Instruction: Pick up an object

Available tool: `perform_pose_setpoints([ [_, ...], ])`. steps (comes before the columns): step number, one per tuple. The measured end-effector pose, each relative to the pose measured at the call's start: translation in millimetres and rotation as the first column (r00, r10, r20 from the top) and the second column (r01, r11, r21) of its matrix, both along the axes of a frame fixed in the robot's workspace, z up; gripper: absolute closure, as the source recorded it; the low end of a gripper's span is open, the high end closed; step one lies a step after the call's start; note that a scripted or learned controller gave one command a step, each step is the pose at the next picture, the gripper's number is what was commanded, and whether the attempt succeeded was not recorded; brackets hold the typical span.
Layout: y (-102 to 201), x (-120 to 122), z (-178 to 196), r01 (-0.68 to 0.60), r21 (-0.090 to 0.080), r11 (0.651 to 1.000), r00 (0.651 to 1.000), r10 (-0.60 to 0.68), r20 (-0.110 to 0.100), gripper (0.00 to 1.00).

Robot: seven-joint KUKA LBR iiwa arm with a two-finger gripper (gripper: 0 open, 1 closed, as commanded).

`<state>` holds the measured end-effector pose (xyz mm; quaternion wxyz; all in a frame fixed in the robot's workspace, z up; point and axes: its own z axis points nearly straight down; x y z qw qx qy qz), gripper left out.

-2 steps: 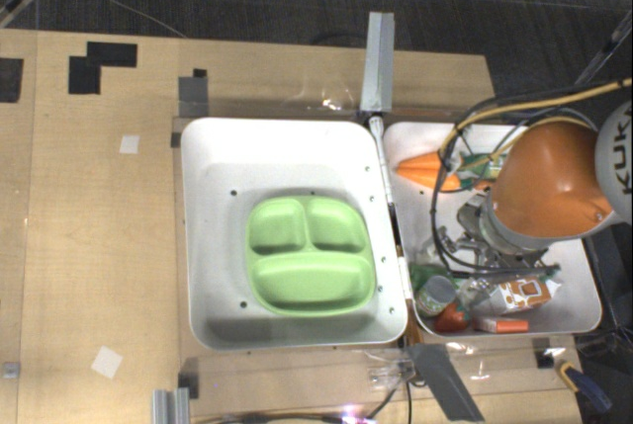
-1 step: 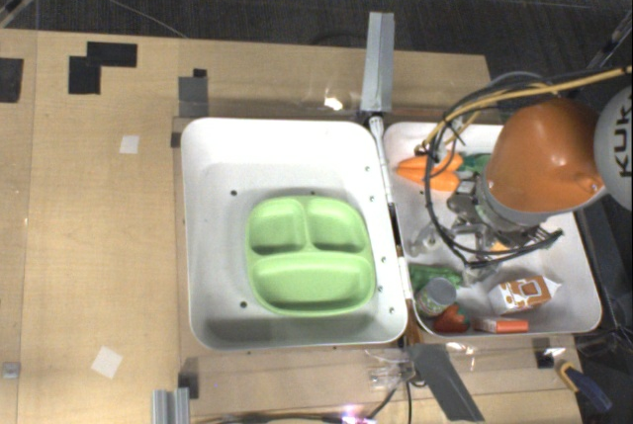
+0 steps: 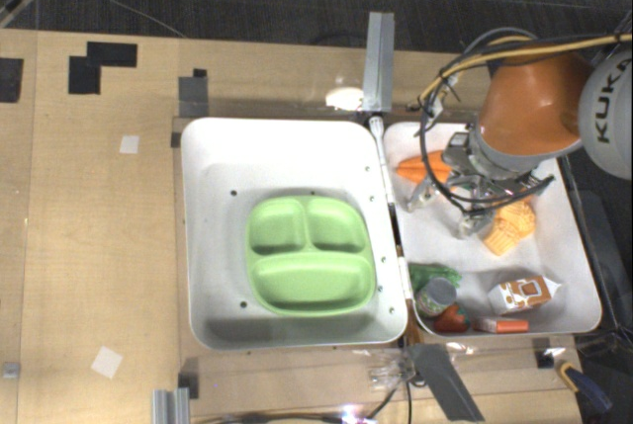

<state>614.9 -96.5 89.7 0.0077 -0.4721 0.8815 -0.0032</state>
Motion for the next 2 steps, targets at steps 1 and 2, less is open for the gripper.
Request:
perform_pose_setpoints([
  [1, -34.4, -67.0, 9.4, 0.162, 0.0, 0.987, 0.987, -0.162, -0.009, 0.0],
  [2, 2.6, -117.2, 2.4, 0.143, 0.0, 0.99, 0.99, -0.143, 0.006, 0.0],
])
